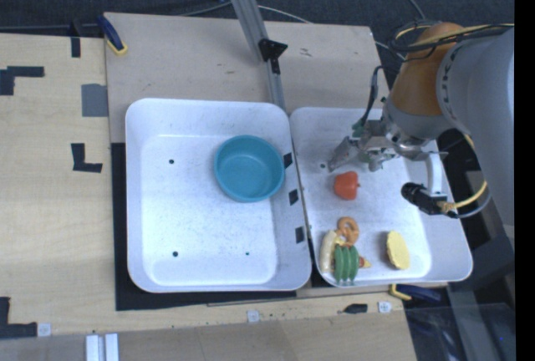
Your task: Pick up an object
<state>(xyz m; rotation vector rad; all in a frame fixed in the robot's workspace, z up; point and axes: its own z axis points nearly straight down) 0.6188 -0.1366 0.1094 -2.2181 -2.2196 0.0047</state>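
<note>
Note first what you cannot read clearly: the gripper (361, 152) is small and partly masked by the wrist and cabling, and the arm (468, 92) is cut off at the right edge. The items at the near end of the right bin (447, 255) overlap, so treat their outlines as approximate. The fingers (340, 156) appear spread in a moderate V, tips down and toward the left of the view, with nothing between them. The tomato (347, 185) lies just below the fingertips in the view, near them but apart; it is roughly round, with no clear long axis, and a small green spot shows at its top right. Farther toward the near edge from the fingers lies a pretzel (347, 226), touching a green vegetable (345, 260) whose long axis runs toward the near edge. A pale item (328, 249) lies against its left side, too blurred to identify. A yellow piece (398, 251) sits to their right, apart. Well left of the fingers, a blue bowl (249, 168) stands upright in the left bin (159, 184).
</note>
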